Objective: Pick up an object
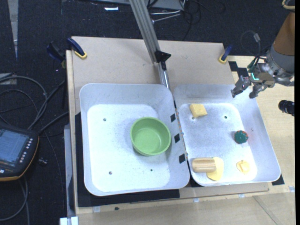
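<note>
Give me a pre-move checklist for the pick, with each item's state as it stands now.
1. Hand carries nothing: ok, its fingers are spread with only air between them.
2. Hand is over a target: not ok, it hangs above the right bin's far right rim, away from the objects.
3. Nearest target reachable: ok, the green ball lies apart from other items.
4. Yellow block free to grasp: ok, it sits alone.
5. Tan cylinder free to grasp: not ok, a yellow piece touches it.
6. Green bowl upright in the left bin: ok.
</note>
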Tool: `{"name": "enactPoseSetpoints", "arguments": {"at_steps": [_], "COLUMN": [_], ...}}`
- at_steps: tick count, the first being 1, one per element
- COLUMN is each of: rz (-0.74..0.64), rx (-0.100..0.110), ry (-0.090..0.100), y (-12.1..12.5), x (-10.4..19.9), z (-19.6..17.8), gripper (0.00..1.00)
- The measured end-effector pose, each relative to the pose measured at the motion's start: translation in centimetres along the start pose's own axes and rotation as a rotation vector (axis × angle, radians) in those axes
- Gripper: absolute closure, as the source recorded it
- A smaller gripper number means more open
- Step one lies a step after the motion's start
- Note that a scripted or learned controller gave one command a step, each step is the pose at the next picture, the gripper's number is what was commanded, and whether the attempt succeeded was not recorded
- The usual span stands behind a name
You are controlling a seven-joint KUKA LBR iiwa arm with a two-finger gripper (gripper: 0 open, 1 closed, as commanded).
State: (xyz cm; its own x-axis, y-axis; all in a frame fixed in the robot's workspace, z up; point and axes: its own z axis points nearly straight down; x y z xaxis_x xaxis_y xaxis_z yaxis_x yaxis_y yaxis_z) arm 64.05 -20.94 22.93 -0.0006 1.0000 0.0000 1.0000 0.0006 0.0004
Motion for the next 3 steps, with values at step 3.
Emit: {"name": "enactPoseSetpoints", "arguments": {"at_steps": [3], "rz": [0.000], "rx": [0.003], "ry": [0.001], "y": [-0.8], "x": [0.8], "z": [11.0], "gripper": [0.00]}}
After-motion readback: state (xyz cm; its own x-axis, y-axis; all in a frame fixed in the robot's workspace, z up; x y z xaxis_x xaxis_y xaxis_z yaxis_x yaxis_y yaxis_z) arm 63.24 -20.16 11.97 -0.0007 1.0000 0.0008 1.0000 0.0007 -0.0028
